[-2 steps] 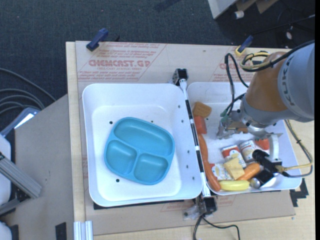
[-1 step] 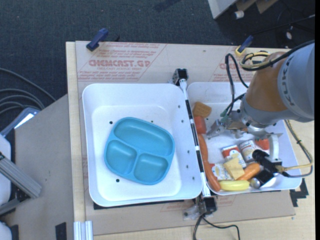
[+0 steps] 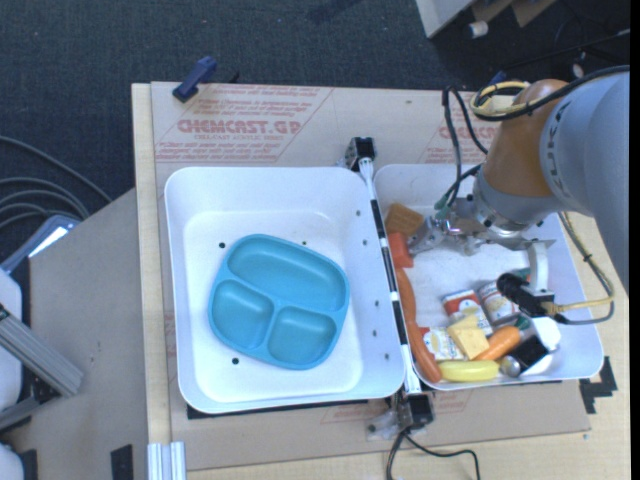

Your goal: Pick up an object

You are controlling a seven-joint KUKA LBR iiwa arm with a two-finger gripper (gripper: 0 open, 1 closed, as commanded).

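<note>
A: Arm position?
B: Gripper [image 3: 450, 230] low over the right bin [image 3: 578, 286], near its left wall, back half. Cannot tell how it stands.
A: Objects?
B: Heap in the right bin's front half: banana [image 3: 468, 371] at the front edge, carrot [image 3: 497, 344] beside it, long orange piece [image 3: 410, 313] along the left wall.
A: Left bin [image 3: 185, 268]?
B: Blue divided tray [image 3: 278, 300], centre.
</note>
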